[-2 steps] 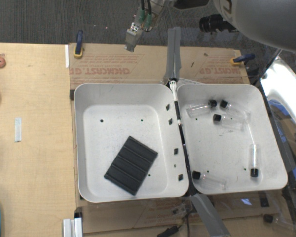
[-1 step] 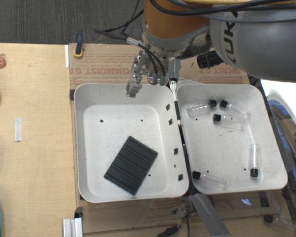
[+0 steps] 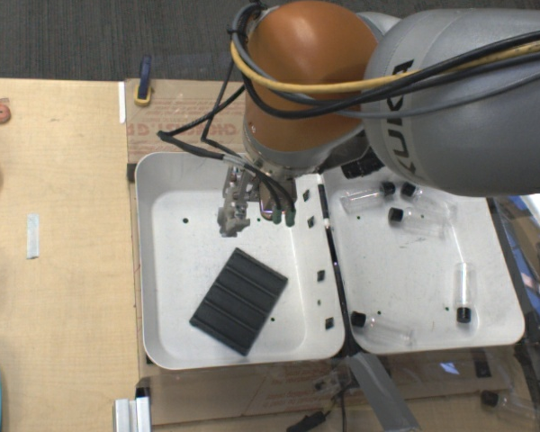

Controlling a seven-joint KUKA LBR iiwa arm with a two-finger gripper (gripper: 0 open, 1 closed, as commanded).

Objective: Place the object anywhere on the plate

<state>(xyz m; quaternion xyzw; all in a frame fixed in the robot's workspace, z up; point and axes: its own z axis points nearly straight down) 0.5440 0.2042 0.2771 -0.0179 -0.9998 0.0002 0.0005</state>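
From my remote seat: the grey arm with the glossy orange band (image 3: 310,61) reaches in from the right and bends over the far edge of the left shallow white plastic bin (image 3: 162,268), its bulk covering the far part of both bins. Yellow and black cables (image 3: 252,70) loop round the orange section.

The wrist points down; the metal two-finger gripper (image 3: 234,212) hangs over the far-middle of the left bin. I read nothing between the fingertips; whether they are spread or pressed together I cannot tell.

A flat black ribbed rectangular slab (image 3: 240,300) lies on the left bin's floor, nearer than the gripper and apart from it, turned at a diagonal.

The right shallow white bin (image 3: 486,331) holds a few small dark pieces (image 3: 394,214) and clear plastic bits.
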